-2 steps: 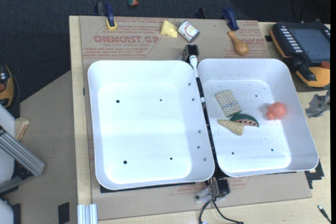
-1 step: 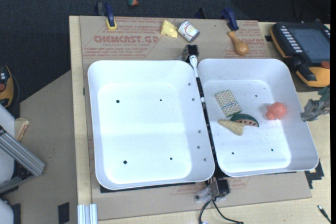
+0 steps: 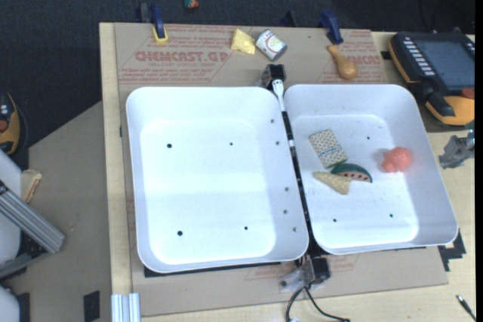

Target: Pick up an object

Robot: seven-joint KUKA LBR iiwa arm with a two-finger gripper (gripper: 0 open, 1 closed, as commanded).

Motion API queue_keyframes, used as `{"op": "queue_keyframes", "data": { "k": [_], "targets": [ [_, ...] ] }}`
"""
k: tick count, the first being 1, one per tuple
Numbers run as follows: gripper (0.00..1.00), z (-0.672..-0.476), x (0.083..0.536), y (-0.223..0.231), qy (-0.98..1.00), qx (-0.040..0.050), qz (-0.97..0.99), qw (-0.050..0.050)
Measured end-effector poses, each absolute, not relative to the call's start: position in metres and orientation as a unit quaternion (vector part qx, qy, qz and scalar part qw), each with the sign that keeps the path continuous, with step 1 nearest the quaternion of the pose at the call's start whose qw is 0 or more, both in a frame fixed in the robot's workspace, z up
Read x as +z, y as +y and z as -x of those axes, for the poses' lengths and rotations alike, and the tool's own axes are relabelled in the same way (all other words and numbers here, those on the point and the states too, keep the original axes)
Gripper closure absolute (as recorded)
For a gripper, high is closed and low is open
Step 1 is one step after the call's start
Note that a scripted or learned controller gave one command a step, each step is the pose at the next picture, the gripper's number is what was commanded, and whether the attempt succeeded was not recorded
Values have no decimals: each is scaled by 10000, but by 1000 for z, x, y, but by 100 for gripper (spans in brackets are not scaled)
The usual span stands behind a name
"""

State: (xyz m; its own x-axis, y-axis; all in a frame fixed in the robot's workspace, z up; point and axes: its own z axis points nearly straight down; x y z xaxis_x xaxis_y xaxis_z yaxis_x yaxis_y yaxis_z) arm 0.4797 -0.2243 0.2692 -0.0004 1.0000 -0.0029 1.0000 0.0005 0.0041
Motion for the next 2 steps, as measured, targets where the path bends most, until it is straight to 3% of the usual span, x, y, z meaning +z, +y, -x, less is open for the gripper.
{"op": "queue_keyframes", "data": {
  "k": [1,2],
  "targets": [
    [100,-479,238,-223,7071,-8,-7071,-21],
    [100,-480,247,-224,7071,3,-7071,18]
  ]
}}
